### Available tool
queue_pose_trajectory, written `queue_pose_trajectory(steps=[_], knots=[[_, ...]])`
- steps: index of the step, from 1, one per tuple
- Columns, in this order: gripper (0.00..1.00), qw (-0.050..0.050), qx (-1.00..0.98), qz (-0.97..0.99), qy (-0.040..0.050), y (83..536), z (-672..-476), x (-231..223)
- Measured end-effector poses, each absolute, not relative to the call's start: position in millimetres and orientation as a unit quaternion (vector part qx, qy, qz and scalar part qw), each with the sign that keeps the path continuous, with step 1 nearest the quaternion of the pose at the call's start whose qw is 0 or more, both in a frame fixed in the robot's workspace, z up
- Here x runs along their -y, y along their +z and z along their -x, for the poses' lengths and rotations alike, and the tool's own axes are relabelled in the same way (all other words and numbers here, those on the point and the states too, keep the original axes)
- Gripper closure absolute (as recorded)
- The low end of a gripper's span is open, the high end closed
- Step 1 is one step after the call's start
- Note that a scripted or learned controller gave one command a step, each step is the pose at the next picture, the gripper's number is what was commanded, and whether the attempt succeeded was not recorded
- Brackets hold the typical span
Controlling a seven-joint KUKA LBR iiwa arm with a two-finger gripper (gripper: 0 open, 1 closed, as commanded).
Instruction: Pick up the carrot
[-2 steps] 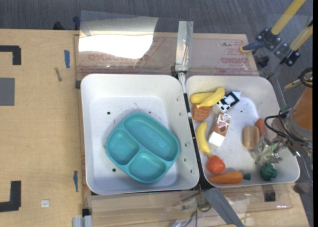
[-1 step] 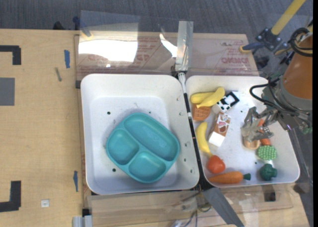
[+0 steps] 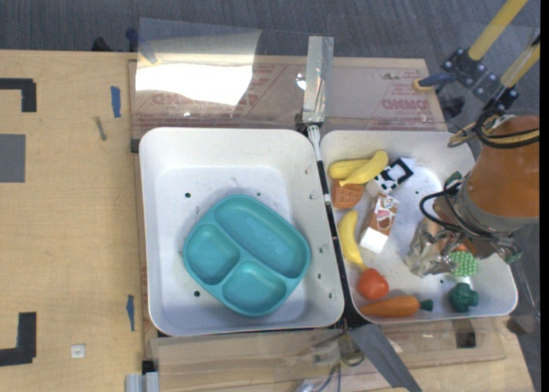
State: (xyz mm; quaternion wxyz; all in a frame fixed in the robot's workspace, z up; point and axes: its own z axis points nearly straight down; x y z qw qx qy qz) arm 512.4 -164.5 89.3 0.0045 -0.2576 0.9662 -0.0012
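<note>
The claw (image 3: 433, 253), its spread impossible to tell, hovers near the carrot (image 3: 393, 306), likely light, stiff, slick; grip its thick middle.

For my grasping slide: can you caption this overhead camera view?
Arm's pincer hovers in the right white bin above toy food, apart from the orange carrot near its front wall; teal divided plate sits left.

The arm (image 3: 506, 177) shows as a broad orange band, rounded and glossy, with a dark grey ring beneath it. Black cables (image 3: 439, 207) loop out from the ring's left side. Below sits the gripper (image 3: 431, 255), a cluster of bare silvery metal parts with dull grey pieces, its details too small and blurred to tell apart.
</note>
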Motion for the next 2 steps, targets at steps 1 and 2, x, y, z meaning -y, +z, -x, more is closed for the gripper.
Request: queue_pose_trajectory(steps=[1, 2], knots=[[1.00, 0.006, -0.955, 0.297, -0.0041, 205.0, -518.5, 206.8], [1.00, 0.006, -0.915, 0.402, -0.0031, 312.4, -517.2, 143.0]])
